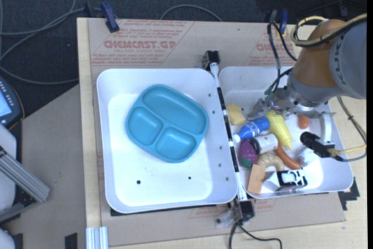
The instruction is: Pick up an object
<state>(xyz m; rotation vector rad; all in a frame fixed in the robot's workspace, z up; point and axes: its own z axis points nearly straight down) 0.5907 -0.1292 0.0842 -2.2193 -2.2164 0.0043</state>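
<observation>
The counter carries two white bins. In the left bin a blue divided plate lies alone. The right bin is crowded with small toys. The pincer is lowered over a blue-and-white bottle beside a yellow banana; whether it is apart cannot be told. A centred, vertical descent is advised, so neighbours are not nudged.

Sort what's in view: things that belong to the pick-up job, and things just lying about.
Job:
pincer
right bin
blue bottle
yellow bottle
purple toy

Lying about:
blue divided plate
left bin
blue clamp
</observation>
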